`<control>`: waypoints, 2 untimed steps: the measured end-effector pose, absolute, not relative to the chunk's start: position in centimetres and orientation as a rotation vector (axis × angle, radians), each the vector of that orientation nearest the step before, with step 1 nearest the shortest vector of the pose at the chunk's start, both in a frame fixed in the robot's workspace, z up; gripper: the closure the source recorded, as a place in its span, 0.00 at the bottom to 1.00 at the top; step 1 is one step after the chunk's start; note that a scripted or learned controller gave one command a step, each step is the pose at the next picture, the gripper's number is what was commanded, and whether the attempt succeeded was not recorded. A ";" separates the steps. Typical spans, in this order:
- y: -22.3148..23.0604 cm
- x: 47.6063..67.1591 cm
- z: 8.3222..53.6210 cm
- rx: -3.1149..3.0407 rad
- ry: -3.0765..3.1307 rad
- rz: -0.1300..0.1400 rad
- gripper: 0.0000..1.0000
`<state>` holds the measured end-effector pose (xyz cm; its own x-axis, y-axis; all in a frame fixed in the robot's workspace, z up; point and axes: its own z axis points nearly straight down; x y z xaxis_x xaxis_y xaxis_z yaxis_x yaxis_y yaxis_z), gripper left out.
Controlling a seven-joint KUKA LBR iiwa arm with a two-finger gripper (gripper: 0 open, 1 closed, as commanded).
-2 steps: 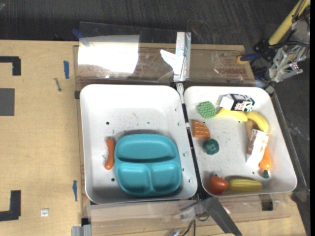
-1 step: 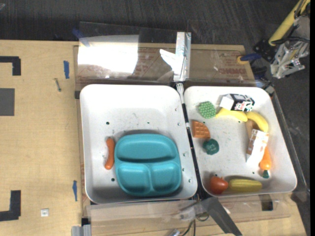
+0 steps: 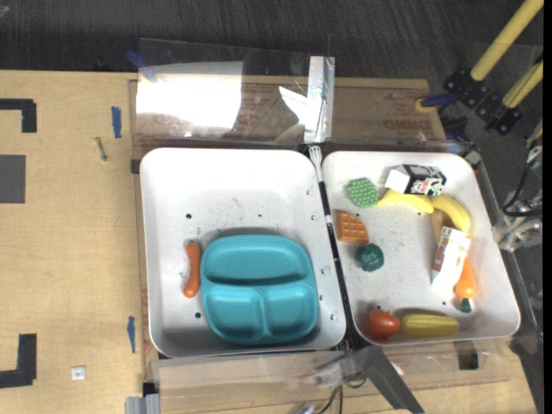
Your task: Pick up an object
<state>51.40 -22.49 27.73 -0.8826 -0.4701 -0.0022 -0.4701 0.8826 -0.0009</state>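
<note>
The left white bin (image 3: 164, 171) holds a teal three-compartment tray (image 3: 257, 287) and an orange sausage-shaped toy (image 3: 191, 270) lying beside the tray's left edge. The right white bin (image 3: 504, 304) holds several small toys. Among them are a green bumpy ball (image 3: 363, 192), a black-and-white box (image 3: 416, 180), a yellow banana (image 3: 435, 207), an orange waffle (image 3: 351, 228) and a dark green round piece (image 3: 372, 257). There are also a white carton (image 3: 450, 255), an orange carrot (image 3: 466, 285), a red tomato (image 3: 382, 323) and a long yellow piece (image 3: 429, 323).
A clear plastic sheet (image 3: 233, 102) with a taped strip (image 3: 319, 97) stands behind the bins. Yellow bars (image 3: 509, 28) on black clamps sit at the top right. Cables (image 3: 526, 197) hang by the right bin's edge. The cardboard-coloured bench (image 3: 60, 248) spreads to the left.
</note>
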 end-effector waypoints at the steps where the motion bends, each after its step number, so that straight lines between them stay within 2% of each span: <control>1: -22.3 55.7 28.4 -0.915 2.998 -0.003 1.00; 2: -22.3 56.0 29.6 -0.907 2.990 -0.010 1.00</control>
